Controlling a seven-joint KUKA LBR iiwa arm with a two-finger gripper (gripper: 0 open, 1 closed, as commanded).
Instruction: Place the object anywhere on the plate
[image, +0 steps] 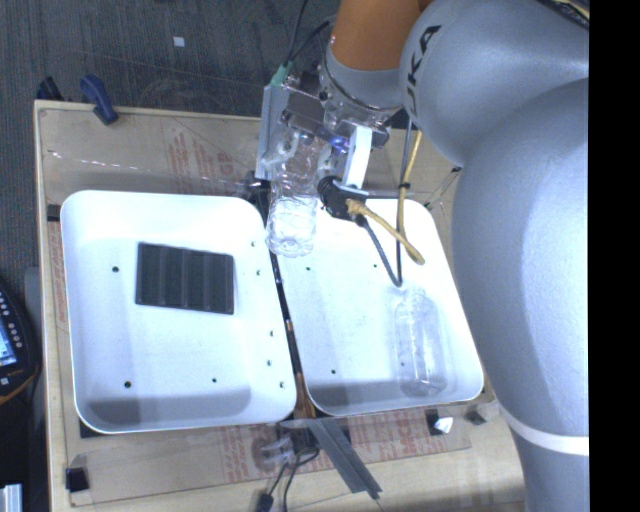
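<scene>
A clear plastic bottle (291, 215) is hanging clamped in the gripper (300, 160), above the seam between the two bins' far edges. The dark plate (185, 278) is lying in the left bin (100, 400). Another clear bottle (418, 340) is resting near the right bin's (340, 390) right edge. The arm (500, 150) is bearing "KUKA" lettering.
</scene>
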